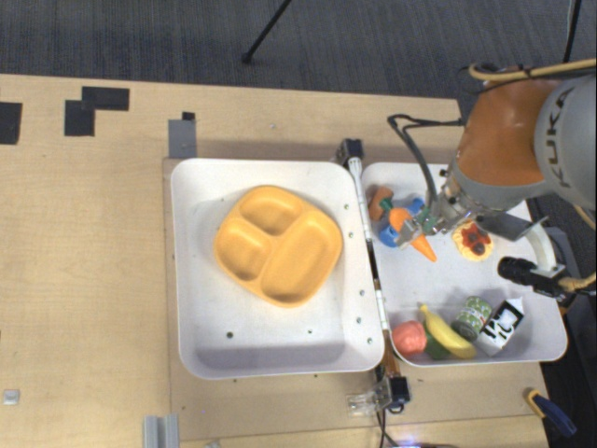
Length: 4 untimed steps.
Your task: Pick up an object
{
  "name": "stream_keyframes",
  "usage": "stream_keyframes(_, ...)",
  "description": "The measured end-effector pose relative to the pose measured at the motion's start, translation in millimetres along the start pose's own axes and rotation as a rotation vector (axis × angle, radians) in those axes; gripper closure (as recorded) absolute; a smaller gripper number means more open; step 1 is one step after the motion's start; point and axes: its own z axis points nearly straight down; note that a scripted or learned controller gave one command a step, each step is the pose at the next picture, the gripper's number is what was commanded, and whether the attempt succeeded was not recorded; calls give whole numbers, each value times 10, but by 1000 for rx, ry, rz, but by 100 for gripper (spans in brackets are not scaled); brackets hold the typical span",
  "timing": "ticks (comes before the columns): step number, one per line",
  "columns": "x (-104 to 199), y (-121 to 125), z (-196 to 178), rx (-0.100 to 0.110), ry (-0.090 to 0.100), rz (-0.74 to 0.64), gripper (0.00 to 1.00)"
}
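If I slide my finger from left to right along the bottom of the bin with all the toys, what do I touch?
Red apple → yellow banana → green can → black-and-white box.

Yellow three-compartment plate (278, 245) in left white bin (201, 339), black tripod leg (278, 17) across grey carpet (140, 21), black tape patches (93, 108) on wooden bench (84, 278), metal clamp (182, 136) just beyond bin's far-left corner

Orange carrot (422, 245) (tilted) in right bin (550, 343)
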Motion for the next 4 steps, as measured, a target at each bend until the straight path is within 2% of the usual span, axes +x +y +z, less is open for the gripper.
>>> stream_keyframes(1, -2, -1, 0, 0, 0, 1, 0)
stream_keyframes(2, -328, -505, 717, 2, 1, -137, 0)
stream_keyframes(3, -382, -320, 975, -1, -1, -189, 0)
stream_keyframes(4, -211, -593, 967, -8, -7, -152, 0)
